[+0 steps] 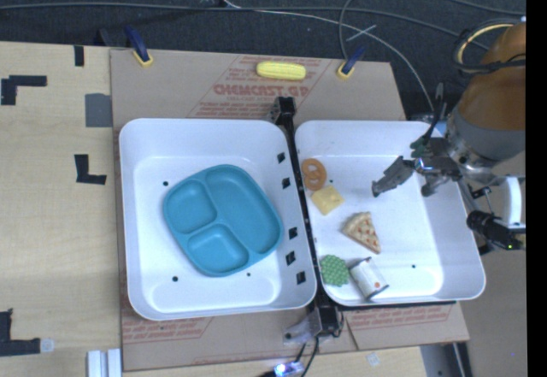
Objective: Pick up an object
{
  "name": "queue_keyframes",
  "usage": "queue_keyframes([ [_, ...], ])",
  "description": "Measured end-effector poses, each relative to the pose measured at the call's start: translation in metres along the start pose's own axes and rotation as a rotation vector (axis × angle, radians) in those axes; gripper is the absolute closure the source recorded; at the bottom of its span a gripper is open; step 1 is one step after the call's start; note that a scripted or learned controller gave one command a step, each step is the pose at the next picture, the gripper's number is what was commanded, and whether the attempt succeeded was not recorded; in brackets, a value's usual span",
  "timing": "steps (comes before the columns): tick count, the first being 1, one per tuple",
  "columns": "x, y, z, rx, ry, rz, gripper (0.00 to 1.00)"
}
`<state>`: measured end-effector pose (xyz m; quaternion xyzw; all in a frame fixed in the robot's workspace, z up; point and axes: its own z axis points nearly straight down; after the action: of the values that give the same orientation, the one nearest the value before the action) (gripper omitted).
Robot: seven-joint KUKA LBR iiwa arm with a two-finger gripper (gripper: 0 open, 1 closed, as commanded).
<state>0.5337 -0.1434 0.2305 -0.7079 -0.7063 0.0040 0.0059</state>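
Note:
The right bin (pixel 444 221) holds several small items. A brown pretzel (pixel 314 172) lies near its left wall, with a yellow cheese block (pixel 326 200) just below it. A pizza slice (pixel 363 232) rests near the middle. A green leafy piece (pixel 333 269) and a white can on its side (pixel 369 278) sit at the front. My gripper (pixel 402 186) hangs over the right bin's upper right part, right of the pretzel and above the pizza slice. Its fingers are spread, open, with nothing between them.
The left bin (pixel 141 196) holds a blue divided plate (pixel 222 219). A yellow corn-like piece (pixel 280 70) lies on the cardboard behind the bins. Black clips line the wall between the bins. Cables run across the dark back area.

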Motion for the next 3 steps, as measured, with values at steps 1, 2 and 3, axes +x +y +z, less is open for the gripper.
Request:
queue_keyframes([
  [1, 0.000, 0.003, -0.007, -0.012, -0.002, -0.004, 0.00],
  [2, -0.001, 0.001, 0.037, -0.008, -0.003, -0.002, 0.00],
  [3, 0.006, 0.008, 0.094, -0.008, -0.002, -0.003, 0.00],
])
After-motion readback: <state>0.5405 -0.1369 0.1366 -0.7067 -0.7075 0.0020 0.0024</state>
